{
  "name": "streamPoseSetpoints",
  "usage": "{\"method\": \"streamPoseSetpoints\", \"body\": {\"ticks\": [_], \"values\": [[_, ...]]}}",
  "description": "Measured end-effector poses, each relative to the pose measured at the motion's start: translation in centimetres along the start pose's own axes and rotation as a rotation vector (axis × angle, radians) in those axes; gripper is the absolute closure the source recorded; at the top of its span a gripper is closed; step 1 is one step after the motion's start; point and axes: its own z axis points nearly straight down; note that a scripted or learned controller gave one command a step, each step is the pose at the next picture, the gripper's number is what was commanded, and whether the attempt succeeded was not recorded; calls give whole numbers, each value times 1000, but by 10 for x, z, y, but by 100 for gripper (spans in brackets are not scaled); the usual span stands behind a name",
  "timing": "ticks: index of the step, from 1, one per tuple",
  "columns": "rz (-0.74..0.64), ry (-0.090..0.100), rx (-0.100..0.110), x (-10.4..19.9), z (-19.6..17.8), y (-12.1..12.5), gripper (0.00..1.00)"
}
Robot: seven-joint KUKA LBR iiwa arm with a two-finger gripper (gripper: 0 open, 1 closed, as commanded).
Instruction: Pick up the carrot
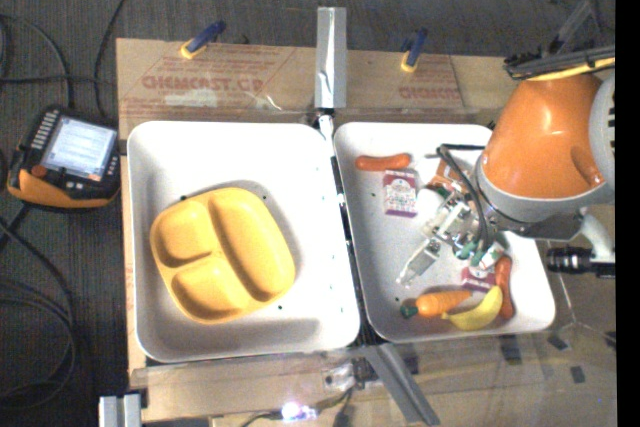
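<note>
Dark carpet with loose cables surrounds your bench, where two shallow white bins sit side by side on a cardboard sheet. Your carrot (443, 302) lies just below and a little left of the claw (432, 253), near the front wall of the right bin (375, 260), its green end pointing left. A banana (478, 311) touches it on the right, and a red pepper (503, 283) stands just beyond that. The claw reads as open with nothing between its fingers (the slim tips are small, so treat that as a judgement). You appear to be in the approach step: the carrot is not yet grasped. Next you need to shift the claw down-frame over the carrot's middle, turn the fingers across its length, then descend and close.

Watch the edges. Beyond the carrot the bin's front wall leaves little room, and the banana crowds one side. Above the claw lie a sausage (384, 161) and a small purple-and-white carton (401, 192), well apart. Far left, the other bin (140, 175) holds a yellow divided plate (223, 253).
</note>
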Motion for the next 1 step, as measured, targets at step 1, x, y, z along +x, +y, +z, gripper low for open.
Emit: {"method": "streamPoseSetpoints", "body": {"ticks": [1], "values": [[-261,-7,-3,-27,116,-32,0]]}}
